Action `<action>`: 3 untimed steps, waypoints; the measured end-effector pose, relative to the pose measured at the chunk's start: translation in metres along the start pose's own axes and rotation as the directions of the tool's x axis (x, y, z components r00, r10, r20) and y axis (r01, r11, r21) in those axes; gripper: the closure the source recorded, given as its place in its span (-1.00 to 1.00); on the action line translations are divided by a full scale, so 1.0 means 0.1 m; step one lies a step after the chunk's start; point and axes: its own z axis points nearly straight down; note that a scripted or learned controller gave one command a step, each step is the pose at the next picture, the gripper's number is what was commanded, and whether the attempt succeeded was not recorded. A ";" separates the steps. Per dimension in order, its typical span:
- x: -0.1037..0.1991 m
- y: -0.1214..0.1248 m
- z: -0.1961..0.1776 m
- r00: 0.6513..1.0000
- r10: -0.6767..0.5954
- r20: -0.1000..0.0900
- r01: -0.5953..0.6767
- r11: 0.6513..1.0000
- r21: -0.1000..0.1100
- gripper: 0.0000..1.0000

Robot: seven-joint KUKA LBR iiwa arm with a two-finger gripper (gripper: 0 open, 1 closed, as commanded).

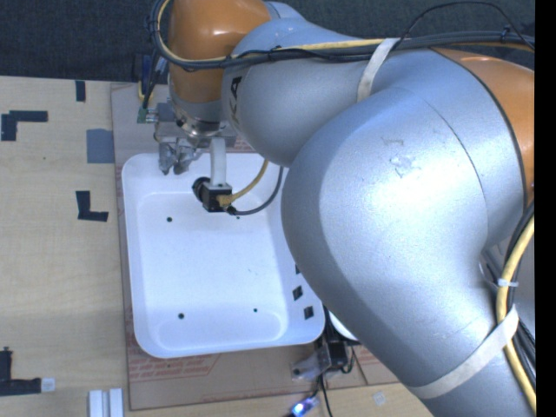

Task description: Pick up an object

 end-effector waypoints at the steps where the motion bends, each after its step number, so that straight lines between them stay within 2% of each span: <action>1: -0.02 -0.01 -0.10 1.000 0.000 0.003 0.000 1.000 0.002 1.00; 3: -0.01 -0.01 -0.29 1.000 -0.004 0.006 0.004 1.000 0.004 1.00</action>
